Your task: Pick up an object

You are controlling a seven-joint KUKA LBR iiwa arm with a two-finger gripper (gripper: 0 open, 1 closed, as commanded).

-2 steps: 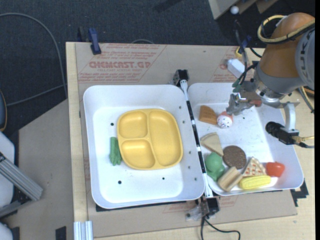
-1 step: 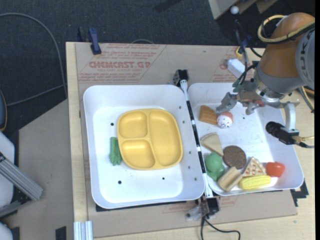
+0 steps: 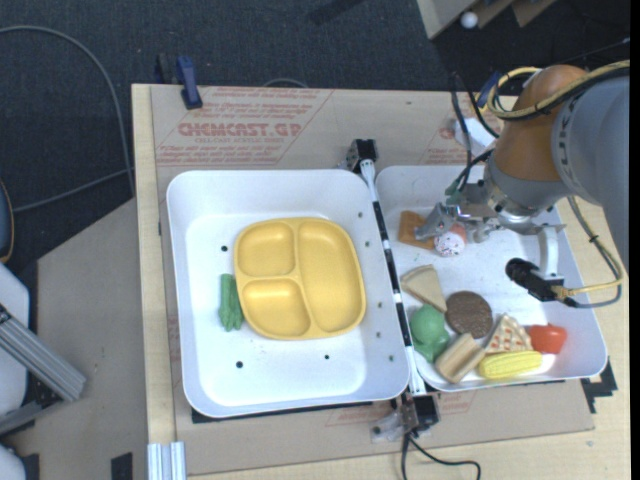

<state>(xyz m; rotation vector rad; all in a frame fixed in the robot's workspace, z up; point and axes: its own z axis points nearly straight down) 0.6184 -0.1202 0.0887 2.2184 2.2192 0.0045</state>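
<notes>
My gripper (image 3: 452,222) hangs low over the upper left part of the right bin (image 3: 590,313), at the end of the grey arm with its orange band (image 3: 530,133). Just left of it lies a flat orange piece (image 3: 411,228). A small white ball with red spots (image 3: 450,245) sits right beneath the gripper's tip; whether they touch is unclear. Toy food crowds the bin's front: a tan wedge (image 3: 424,288), a green round piece (image 3: 428,325), a brown disc (image 3: 468,313), a pizza slice (image 3: 508,335), a red tomato (image 3: 547,339), a yellow corn cob (image 3: 512,365) and a bread roll (image 3: 458,357).
The left bin (image 3: 190,208) holds a yellow divided plate (image 3: 300,276) with a green pod (image 3: 231,303) beside its left edge. A black connector and cable (image 3: 530,278) hang off the arm over the right bin. A ridge (image 3: 385,258) separates the two bins.
</notes>
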